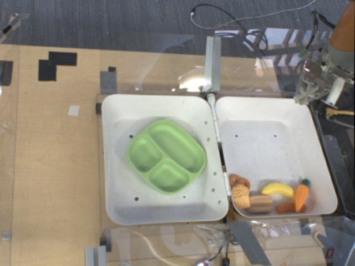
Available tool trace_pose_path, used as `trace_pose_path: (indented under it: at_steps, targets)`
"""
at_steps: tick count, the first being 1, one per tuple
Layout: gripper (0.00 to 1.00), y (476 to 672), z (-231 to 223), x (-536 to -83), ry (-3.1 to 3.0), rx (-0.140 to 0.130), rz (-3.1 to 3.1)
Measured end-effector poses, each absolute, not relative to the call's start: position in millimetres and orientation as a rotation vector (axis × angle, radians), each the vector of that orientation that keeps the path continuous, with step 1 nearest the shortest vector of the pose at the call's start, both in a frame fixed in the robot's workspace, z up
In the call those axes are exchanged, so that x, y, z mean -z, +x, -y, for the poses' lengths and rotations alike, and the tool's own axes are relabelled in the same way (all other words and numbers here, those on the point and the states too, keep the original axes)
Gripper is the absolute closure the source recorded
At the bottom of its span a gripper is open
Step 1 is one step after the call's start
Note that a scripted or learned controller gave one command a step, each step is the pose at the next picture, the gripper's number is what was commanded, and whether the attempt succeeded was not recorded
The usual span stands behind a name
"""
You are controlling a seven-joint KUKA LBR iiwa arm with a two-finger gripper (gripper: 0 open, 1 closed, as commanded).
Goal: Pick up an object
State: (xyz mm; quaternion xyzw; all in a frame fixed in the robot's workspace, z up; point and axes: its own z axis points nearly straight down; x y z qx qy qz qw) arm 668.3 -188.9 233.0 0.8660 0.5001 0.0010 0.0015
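Several toy foods lie along the near edge of the right bin: a yellow banana, an orange carrot, a tan ridged piece, a brown wooden cylinder and a small red piece. My gripper hangs at the bin's far right corner, above the rim and well away from the toys. Nothing shows between its fingers.
The left bin holds a green three-compartment plate. A metal post stands at the far end of the divider between the bins. A black cable loops on the floor behind. The wooden bench extends left.
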Motion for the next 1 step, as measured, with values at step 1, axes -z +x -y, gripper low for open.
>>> trace_pose_path:
  at_steps: [1]
  targets:
    - [1.0, 655.7, 195.5, -235.0, 2.744, -0.002, -1.526]
